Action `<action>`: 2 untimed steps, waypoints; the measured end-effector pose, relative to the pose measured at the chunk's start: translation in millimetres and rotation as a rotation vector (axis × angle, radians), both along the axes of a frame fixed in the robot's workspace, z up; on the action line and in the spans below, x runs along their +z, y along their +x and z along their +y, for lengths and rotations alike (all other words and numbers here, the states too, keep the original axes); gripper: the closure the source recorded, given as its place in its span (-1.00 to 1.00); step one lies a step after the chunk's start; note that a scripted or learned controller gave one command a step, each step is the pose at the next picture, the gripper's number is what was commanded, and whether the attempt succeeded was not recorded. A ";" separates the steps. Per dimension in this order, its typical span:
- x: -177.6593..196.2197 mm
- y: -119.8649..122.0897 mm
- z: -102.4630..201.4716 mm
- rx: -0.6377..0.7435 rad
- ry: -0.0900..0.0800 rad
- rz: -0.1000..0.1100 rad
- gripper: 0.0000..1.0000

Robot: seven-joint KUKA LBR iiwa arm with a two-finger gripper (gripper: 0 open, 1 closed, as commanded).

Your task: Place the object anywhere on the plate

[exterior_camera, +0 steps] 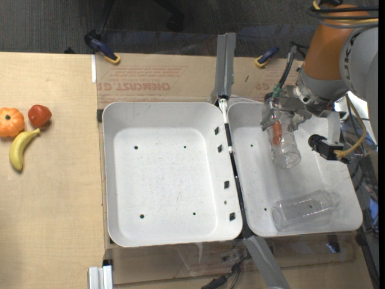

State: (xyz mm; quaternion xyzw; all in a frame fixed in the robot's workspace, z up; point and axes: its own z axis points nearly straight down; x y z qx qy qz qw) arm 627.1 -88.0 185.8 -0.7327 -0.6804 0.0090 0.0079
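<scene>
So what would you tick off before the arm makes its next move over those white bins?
1. Gripper is over the right bin: ok.
2. Clear bottle sits just below the gripper, but whether it is actually gripped: cannot tell.
3. Second clear bottle lies on its side at the near end of the right bin, apart from the gripper: ok.
4. Where the plate is: cannot tell.
5. Banana and the two round fruits lie on the bench outside the left bin, out of the way: ok.
</scene>
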 end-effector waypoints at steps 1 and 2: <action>4.5 -49.4 46.0 -0.019 -0.001 -0.020 1.00; 4.1 -65.7 88.0 -0.037 -0.001 -0.019 1.00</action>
